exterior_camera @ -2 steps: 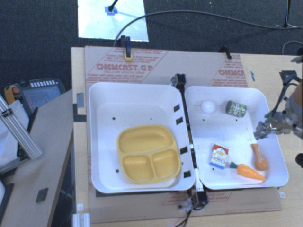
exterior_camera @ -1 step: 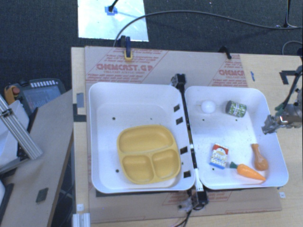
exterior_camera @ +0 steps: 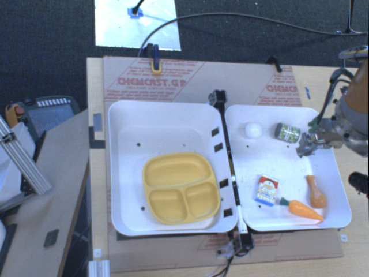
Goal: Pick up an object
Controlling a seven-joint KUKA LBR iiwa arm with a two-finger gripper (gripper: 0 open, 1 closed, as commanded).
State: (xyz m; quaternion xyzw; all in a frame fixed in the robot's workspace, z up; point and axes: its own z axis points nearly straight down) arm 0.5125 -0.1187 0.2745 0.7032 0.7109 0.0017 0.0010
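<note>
Dark carpet surrounds a tan bench [exterior_camera: 95, 154] topped w/ a brown board [exterior_camera: 190, 79] printed "CHEMCAST GP" in red, readable at upper left and again, partly cut off, at upper right. Overhead cam, slanted: two shallow white bins sit side by side on the board, touching along a black-clipped seam. Left bin [exterior_camera: 124, 126] holds a yellow three-compartment tray [exterior_camera: 181, 186], lying flat toward the front-right of that bin. Right bin [exterior_camera: 253, 111] holds five items: a white ball [exterior_camera: 253, 130] near the back-left; a small green-labelled can [exterior_camera: 287, 133] on its side just right of the ball, label text too small to read; a small red-white-blue carton [exterior_camera: 267, 190] toward the front, print illegible; an orange toy carrot [exterior_camera: 303, 210] w/ green stub at the front-right; a tan drumstick-shaped piece [exterior_camera: 315, 193] just above the carrot, near the right wall. Grey arm reaches in from the right; its gripper [exterior_camera: 305, 146] hangs over the right bin's back-right area, just beside the can, slightly below and right of it. Nothing visible between the tips; whether the pincer is apart or together can't be told at this res. Yellow clamp [exterior_camera: 155, 65] at the board's back edge; silvery sheet [exterior_camera: 135, 16] on the floor behind.
</note>
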